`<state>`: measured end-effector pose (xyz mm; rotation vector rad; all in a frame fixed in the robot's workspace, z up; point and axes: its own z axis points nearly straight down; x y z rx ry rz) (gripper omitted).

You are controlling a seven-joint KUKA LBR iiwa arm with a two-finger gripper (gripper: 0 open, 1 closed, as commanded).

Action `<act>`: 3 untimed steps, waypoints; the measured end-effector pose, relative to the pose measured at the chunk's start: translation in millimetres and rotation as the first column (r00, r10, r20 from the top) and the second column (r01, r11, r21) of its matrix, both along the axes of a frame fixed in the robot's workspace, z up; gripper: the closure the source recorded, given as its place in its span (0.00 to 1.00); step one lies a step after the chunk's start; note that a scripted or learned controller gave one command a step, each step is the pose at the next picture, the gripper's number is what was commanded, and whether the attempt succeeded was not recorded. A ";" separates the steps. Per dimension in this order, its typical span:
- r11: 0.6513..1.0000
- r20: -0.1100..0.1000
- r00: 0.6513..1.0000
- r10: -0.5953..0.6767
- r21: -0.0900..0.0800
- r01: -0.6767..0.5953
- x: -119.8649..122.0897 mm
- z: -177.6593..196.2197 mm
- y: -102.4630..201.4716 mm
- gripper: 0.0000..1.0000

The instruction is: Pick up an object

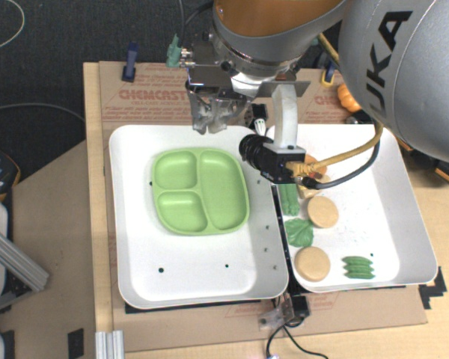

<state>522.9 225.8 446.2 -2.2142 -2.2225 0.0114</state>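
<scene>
The pincer (212, 118) hangs over the back edge of the left bin (132, 200), and I cannot tell if it is holding anything. A green tray (200, 191) with three parts lies in that bin. In the right bin (404, 200) lie two tan cookies (322, 212), a green leaf (299, 233) and green pea pods (358, 268).

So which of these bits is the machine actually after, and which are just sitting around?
Part of the job:
- claw, above the left bin's far edge
- two round tan pieces, right bin
- green leafy piece, right bin
- green pods, right bin
- green divided plate, left bin

Just lying about:
- the two white bins
- blue clamp on the board's far edge
</scene>
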 end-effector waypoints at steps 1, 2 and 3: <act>1.000 0.003 1.000 -0.009 0.000 0.009 25.7 -26.2 -32.7 1.00; 1.000 0.002 1.000 0.003 0.002 -0.003 -43.3 -43.5 1.0 1.00; 1.000 0.026 1.000 -0.007 0.007 0.007 29.2 80.7 -16.0 1.00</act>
